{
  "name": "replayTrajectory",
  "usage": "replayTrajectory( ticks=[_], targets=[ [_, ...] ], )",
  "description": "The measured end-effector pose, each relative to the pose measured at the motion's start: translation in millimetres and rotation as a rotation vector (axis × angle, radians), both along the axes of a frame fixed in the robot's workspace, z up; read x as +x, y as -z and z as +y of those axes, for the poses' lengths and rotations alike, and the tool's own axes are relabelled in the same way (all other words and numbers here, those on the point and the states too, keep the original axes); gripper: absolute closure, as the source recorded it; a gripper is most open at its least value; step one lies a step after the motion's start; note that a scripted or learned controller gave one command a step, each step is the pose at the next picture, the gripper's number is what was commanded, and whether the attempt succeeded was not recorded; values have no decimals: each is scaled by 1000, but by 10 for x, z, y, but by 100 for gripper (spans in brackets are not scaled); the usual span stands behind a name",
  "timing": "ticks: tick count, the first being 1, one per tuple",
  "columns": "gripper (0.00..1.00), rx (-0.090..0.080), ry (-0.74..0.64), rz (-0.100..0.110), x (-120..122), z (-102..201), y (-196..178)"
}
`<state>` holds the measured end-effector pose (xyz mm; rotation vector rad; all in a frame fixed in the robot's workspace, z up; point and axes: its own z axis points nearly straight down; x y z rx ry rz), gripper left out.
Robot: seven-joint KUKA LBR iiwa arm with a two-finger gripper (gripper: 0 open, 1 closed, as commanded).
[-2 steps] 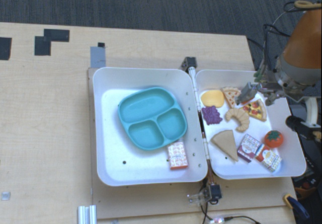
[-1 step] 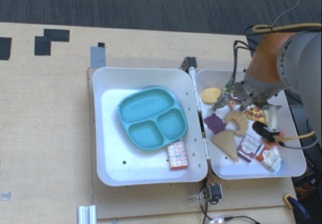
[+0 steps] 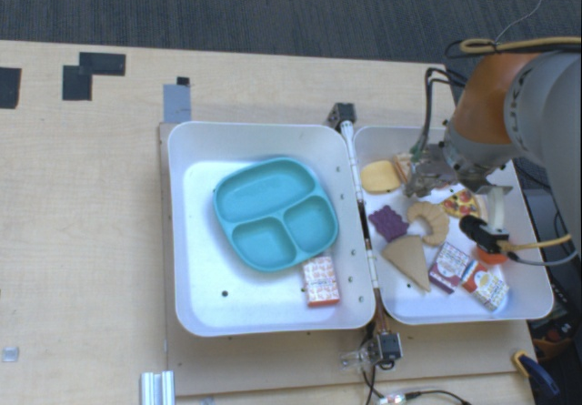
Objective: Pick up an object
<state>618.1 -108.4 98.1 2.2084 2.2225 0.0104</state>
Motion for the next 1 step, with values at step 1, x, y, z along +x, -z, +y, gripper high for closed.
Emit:
replayTrajectory(
  ticks=[1],
  targets=[
    [0,0,0,0,0,0,0]
  ],
)
